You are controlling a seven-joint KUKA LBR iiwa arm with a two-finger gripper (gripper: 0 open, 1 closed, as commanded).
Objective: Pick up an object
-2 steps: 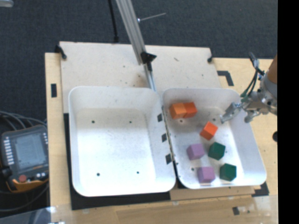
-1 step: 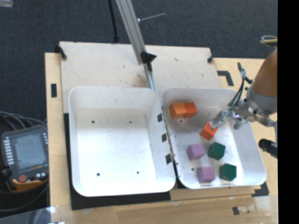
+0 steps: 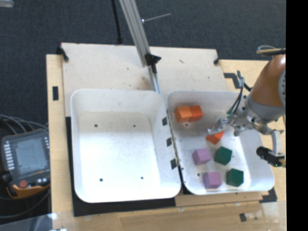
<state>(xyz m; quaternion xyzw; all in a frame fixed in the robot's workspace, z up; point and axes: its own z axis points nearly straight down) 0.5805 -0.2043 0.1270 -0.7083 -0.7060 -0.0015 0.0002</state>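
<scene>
The table [image 3: 55, 129] is seen to carry two white bins side by side. The left bin [image 3: 120, 146] is noted beside the right bin [image 3: 257, 177], in which all blocks lie. The arm [image 3: 267, 88] is extended in from the right, and its pincer [image 3: 217, 128] is placed directly over a small orange-red block [image 3: 215, 138], which lies just below the tips, near the bin's middle. Whether the pincer is spread or pressed together cannot be told. An orange block [image 3: 188, 113], two purple blocks [image 3: 201, 155] [image 3: 211, 179] and two green blocks [image 3: 223, 155] [image 3: 235, 177] are recorded nearby.
</scene>
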